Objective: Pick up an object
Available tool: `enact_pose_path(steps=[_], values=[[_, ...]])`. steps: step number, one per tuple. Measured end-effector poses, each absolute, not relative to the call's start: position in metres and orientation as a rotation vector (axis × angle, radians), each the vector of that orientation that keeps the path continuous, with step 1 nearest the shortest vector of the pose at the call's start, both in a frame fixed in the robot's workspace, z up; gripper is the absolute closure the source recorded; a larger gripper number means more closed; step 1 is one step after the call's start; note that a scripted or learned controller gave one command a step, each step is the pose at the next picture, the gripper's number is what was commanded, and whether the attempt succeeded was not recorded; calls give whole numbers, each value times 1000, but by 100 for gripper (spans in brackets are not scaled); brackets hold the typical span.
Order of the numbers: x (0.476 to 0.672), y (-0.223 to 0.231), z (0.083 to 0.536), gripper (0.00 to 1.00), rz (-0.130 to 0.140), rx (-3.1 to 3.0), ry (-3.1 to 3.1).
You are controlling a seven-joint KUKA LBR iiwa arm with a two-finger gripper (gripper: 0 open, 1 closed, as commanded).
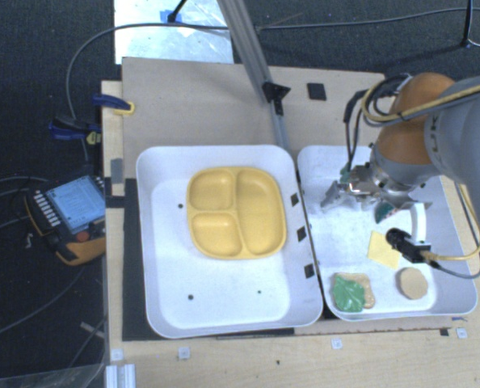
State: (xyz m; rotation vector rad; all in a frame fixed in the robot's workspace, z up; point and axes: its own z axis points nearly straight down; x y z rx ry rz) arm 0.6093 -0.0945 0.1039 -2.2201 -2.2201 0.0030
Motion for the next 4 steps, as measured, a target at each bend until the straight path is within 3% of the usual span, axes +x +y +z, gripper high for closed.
enact_pose_path(steps=[1,4], values=[[611,-94,118,100,-4,-2224,-2223],[607,-88,283,100,-8,-2219,-2232]])
